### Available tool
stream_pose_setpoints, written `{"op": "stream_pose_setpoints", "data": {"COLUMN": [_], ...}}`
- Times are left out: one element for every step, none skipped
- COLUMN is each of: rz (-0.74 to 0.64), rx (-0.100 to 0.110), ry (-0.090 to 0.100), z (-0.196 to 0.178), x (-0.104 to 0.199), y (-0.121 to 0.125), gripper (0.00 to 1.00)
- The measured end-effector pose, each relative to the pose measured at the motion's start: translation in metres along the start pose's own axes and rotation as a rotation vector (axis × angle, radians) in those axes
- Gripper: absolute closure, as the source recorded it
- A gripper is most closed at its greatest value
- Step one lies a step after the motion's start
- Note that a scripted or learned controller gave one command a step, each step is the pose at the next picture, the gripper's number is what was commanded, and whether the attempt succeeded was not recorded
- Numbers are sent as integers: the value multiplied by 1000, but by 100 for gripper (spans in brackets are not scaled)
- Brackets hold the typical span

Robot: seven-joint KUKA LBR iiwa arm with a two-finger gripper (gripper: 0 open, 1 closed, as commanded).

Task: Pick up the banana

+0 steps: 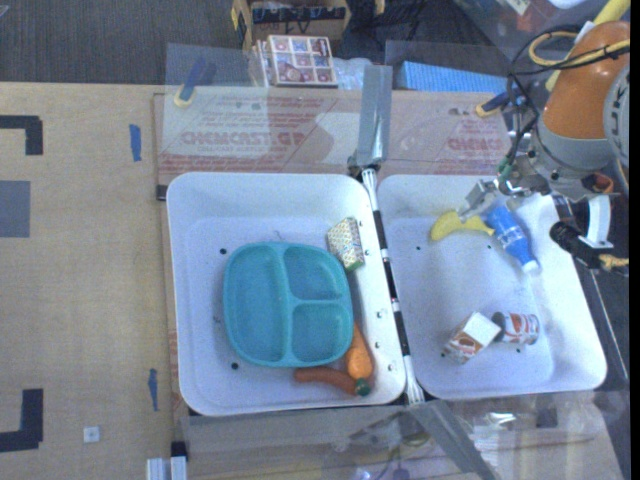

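Note:
The yellow banana (456, 227) lies in the right bin (570, 368), near its back left part, curved and flat on the floor. My gripper (483, 197) hangs just above and to the right of the banana's right end, coming down from the grey and orange arm at the upper right. A blue tube (512, 238) lies right beside the banana's right end, under the wrist. Nothing can be seen held in the gripper.
A small carton (472, 336) and a can (519, 326) lie toward the front of the right bin. The left bin (190, 268) holds a teal divided plate (290, 303), a patterned pouch (346, 242), an orange piece (360, 354) and a red one (325, 376).

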State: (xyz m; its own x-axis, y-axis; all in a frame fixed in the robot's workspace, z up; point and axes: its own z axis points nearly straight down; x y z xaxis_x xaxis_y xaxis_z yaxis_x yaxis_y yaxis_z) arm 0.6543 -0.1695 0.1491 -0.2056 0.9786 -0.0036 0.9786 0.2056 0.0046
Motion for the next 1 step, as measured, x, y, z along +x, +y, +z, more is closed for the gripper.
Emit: {"op": "stream_pose_setpoints", "data": {"rz": [-93], "rx": [0], "ry": [1], "z": [62], "x": [34], "y": [7], "gripper": [0]}}
